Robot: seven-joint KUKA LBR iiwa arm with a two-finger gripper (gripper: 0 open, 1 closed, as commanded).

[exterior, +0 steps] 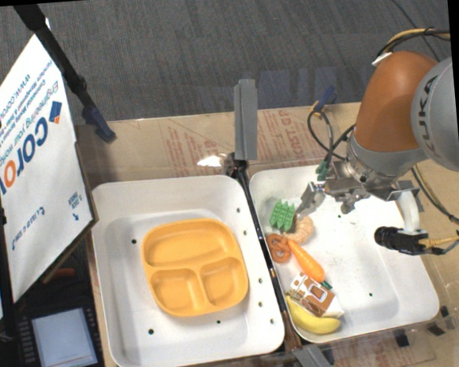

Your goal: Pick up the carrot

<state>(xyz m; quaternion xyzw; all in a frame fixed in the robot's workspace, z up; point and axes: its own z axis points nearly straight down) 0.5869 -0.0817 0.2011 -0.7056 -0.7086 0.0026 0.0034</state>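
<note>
While the tool (pixel 311 201) is hovering over the green toy (pixel 282 214), grip state impossible to tell, the carrot (pixel 306 261) is lying in the right bin (pixel 383 301) just below (pretzel (pixel 279 248) crowding it). Best approaching its clear middle, jaws crossing its length.

Brown bench (pixel 170 148), seemingly cardboard-covered, bears left bin (pixel 121 308) and right bin (pixel 391 292) side by side.
</note>
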